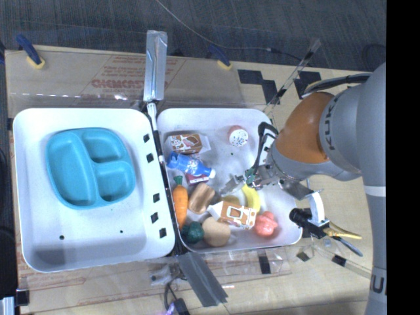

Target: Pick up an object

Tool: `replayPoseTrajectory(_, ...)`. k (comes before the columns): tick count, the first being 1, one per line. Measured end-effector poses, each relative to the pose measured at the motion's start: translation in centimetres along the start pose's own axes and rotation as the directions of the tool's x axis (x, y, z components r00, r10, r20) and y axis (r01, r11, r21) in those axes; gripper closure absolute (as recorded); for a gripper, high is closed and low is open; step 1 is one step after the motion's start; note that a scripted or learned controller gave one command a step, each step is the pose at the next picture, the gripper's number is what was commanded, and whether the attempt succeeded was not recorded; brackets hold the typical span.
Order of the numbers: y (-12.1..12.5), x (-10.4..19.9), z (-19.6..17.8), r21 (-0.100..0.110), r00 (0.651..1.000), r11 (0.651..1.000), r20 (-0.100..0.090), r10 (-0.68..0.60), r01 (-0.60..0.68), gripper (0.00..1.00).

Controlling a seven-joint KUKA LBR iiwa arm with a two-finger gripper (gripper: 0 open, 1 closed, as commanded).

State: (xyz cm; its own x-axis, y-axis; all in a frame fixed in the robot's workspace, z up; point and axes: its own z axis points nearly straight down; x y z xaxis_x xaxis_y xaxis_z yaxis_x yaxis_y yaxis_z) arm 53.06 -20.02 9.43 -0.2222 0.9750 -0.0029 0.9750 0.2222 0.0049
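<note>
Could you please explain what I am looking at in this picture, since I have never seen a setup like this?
This is one camera fixed above a bench, looking down at a slant. The grey shape with the orange band on the right is a robot arm. Its tool hangs low over the right bin, near a yellow banana; whether it grips anything is unclear. That bin holds toy food: a carrot, a pink fruit, a small carton, a blue wrapper and more. The left bin holds a blue divided plate.
</note>
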Motion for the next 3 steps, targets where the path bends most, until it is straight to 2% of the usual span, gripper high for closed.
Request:
replayPoseTrajectory(1,0.0,0.0,-1.0,0.0,1.0,1.0,0.0,-0.005,0.005,1.0)
replayPoseTrajectory(2,3.1,0.8,-11.8,0.002,0.97,0.97,-0.001,0.244,-0.244,1.0)
replayPoseTrajectory(3,1.3,2.2,-9.0,0.008,0.995,0.995,-0.004,0.095,-0.095,1.0)
